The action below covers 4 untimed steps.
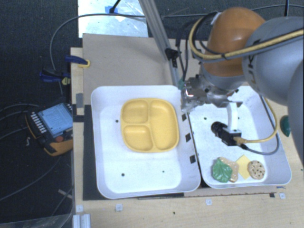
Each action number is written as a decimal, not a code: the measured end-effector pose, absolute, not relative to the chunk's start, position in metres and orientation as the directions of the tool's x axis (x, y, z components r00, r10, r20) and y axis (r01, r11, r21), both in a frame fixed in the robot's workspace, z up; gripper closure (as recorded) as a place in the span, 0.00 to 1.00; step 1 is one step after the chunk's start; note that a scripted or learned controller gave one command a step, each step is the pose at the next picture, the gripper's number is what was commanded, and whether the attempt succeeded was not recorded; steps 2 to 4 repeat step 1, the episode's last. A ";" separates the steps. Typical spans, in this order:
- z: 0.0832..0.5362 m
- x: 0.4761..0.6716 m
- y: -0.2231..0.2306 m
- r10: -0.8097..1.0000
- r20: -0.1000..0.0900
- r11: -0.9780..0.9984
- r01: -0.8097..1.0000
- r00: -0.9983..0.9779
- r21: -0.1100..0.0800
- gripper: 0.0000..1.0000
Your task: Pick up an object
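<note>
Found clustered in the right bin (205, 151), well apart from the gripper (189, 95), nearer the camera: green leaf (220, 171), tan cracker (232, 167), yellow cheese slice (243, 165), speckled round cookie (256, 169). Cannot tell how far the gripper is open, nor whether it has hold of anything.

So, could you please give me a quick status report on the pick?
Gripper above the right bin's far-left corner. Green piece, yellow slice and cookie lie at its near end. Path looks clear.
</note>
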<state>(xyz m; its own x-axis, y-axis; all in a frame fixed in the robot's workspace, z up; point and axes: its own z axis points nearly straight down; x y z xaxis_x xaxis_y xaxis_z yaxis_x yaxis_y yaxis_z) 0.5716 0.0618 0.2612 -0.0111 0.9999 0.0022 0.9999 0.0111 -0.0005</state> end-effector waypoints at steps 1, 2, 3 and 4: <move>0.255 0.553 0.109 1.000 0.002 0.010 1.000 -0.010 -0.001 1.00; 0.255 0.553 0.109 1.000 0.002 0.010 1.000 -0.010 -0.001 1.00; 0.255 0.553 0.109 1.000 0.002 0.010 1.000 -0.010 -0.001 1.00; 0.255 0.553 0.109 1.000 0.002 0.010 1.000 -0.010 -0.001 1.00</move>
